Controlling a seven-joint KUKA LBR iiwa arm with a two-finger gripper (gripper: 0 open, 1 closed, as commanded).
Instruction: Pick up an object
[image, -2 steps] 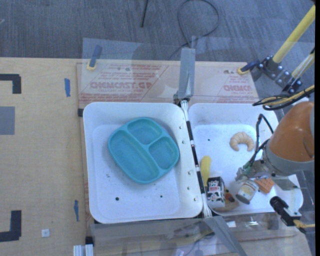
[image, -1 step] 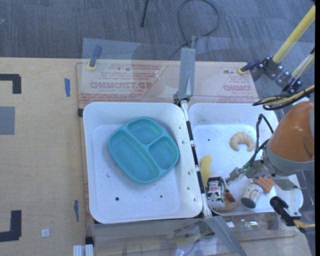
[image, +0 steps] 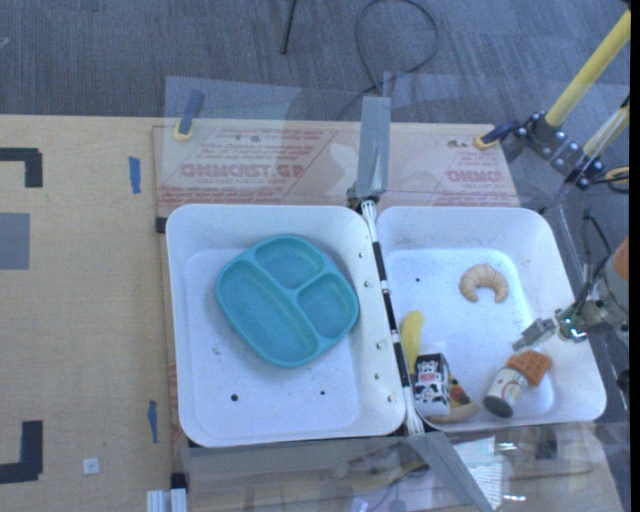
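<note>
From my remote seat I saw the two-finger gripper (image: 545, 330) hanging over the right edge of the right-hand shallow white plastic bin (image: 535, 232), its metal tip pointing in toward the bin's middle. Whether it was spread or pressed together I could not tell; nothing showed between its tips.

Just below the gripper, close but apart from it, lay a small bottle-shaped toy with an orange cap (image: 517, 378), tipped on its side near the bin's lower right corner. Up and to the left of the gripper rested a tan croissant-shaped toy (image: 485, 282) on the bin floor, clear of everything else. Farther left of the gripper, against the dividing wall, a curved yellow banana-like piece (image: 411, 335) stood above a small carton printed with a black-and-white cow (image: 431, 381), and the carton sat on a flat tan item I could not identify.

Well to the left of the gripper, past the divider, the left-hand shallow white plastic bin (image: 200, 410) held a teal plastic plate with three compartments (image: 287, 299), lying flat in its upper half.
</note>
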